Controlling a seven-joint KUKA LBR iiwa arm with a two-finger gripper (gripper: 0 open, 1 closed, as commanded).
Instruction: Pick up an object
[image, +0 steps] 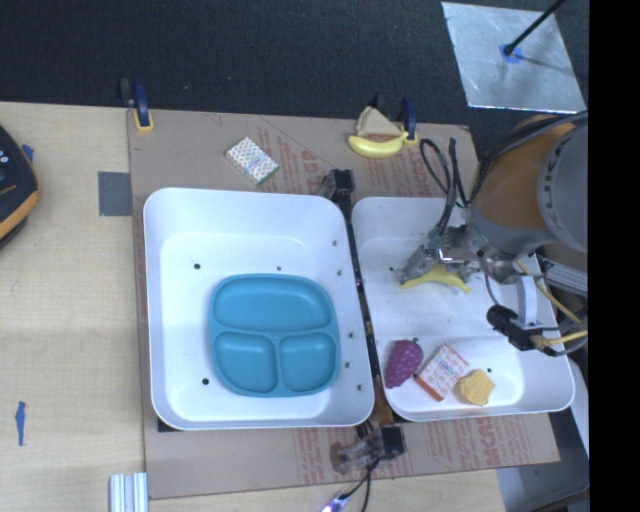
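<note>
In the right bin (400, 215) a yellow banana (445, 282) lies near the middle. My gripper (422, 266) hangs right over the banana's left end, reaching in from the right on the grey arm with its orange band (510, 185). Toward the bin's front lie a purple bunch of grapes (402, 361), a red and white packet (441, 371) and a yellow wedge (475, 387). Nothing can be seen lifted off the bin floor.
The left bin (165, 215) holds a blue divided plate (272, 333). Behind the bins lie a second yellow banana toy (376, 145) and a small patterned packet (251, 159). Black cables (440, 165) loop by the arm, and a clamp (340, 184) sits between the bins.
</note>
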